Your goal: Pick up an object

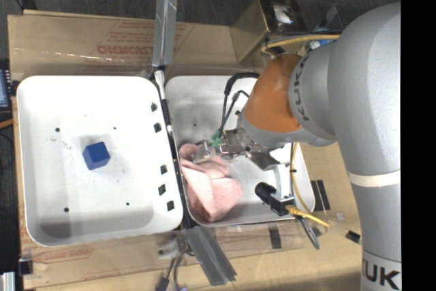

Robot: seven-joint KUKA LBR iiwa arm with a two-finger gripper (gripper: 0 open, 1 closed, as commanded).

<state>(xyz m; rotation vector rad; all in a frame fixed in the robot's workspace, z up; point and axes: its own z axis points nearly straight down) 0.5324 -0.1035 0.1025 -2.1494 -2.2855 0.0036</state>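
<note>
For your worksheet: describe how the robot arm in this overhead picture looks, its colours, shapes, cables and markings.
The arm is built of thick, rounded, light grey segments. An orange band wraps the joint above the wrist. Black letters mark the lower segment, cut off by the picture's edge. Thin black cables loop beside the wrist, and a yellow cable trails below it. The metal gripper is small and grey.

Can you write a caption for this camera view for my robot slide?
Robot arm reaching into the right bin, gripper at a pink cloth; blue cube in the left bin.
</note>
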